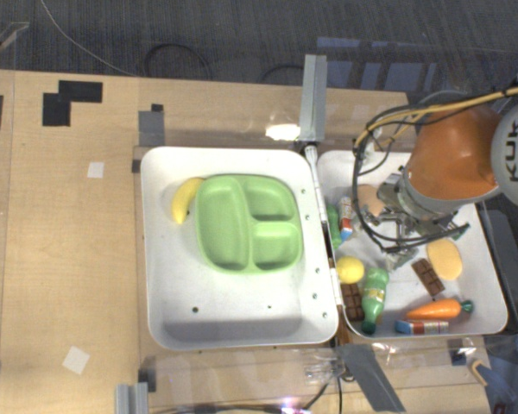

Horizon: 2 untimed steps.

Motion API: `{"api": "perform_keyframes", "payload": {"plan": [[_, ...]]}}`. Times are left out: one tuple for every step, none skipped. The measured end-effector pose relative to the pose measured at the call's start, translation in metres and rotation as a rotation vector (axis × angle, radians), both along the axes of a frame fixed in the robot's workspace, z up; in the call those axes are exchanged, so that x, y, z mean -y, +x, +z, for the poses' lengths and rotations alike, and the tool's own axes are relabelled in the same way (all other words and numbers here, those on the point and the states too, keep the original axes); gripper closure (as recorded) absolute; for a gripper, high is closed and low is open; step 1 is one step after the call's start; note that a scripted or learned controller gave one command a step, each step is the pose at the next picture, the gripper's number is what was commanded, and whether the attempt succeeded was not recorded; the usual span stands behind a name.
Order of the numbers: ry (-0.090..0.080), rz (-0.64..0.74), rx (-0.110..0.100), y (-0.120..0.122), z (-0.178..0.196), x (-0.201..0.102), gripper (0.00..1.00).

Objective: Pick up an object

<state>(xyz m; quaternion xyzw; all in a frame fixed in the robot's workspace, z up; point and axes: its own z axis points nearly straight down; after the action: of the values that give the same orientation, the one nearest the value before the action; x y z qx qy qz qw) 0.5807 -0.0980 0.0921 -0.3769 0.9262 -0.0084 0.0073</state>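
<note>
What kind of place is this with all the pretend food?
Probably a robot test lab. A grey-and-orange KUKA arm reaches over two white bins on a wooden bench, with toy food such as a carrot and banana.

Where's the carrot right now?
The carrot lies in the right bin, near its front right corner, just behind a tube by the front wall and in front of the chocolate piece.

A tray (246, 222) and banana (184, 200) lie in the left bin (164, 317); the carrot (433, 310) lies in the right bin (497, 304)
</note>
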Motion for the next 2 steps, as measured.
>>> {"api": "perform_keyframes", "payload": {"plan": [[0.010,-0.021,-0.001,-0.012,-0.001,0.022,0.00],[-0.001,0.114,0.004,-0.082,0.000,0.090,0.00]]}}
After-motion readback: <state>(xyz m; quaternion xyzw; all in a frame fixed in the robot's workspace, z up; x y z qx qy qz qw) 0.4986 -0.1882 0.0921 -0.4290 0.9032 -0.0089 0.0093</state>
